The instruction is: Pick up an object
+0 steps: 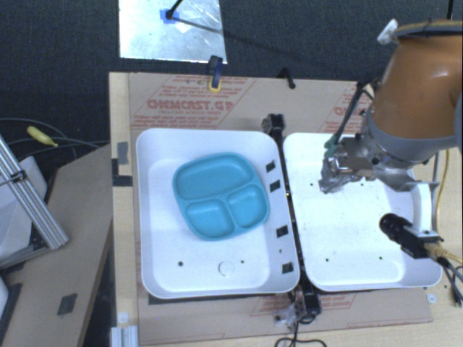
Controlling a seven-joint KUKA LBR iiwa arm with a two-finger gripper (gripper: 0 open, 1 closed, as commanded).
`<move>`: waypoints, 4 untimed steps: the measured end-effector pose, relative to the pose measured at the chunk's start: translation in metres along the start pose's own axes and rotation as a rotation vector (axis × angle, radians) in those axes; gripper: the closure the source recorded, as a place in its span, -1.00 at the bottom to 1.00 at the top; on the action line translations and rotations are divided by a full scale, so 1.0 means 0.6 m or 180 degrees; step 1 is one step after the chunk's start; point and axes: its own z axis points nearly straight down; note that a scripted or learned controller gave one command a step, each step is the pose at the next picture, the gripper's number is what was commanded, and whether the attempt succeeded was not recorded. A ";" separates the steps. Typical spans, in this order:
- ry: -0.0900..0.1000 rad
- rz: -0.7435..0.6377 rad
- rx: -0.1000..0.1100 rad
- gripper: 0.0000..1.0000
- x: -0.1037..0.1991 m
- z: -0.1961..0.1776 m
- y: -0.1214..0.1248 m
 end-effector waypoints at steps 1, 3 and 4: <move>0.0006 -0.0028 0.0031 1.00 0.074 0.115 -0.003; 0.0028 -0.0028 -0.0037 1.00 0.258 -0.136 0.001; 0.0002 0.0011 -0.0002 1.00 0.132 -0.162 0.000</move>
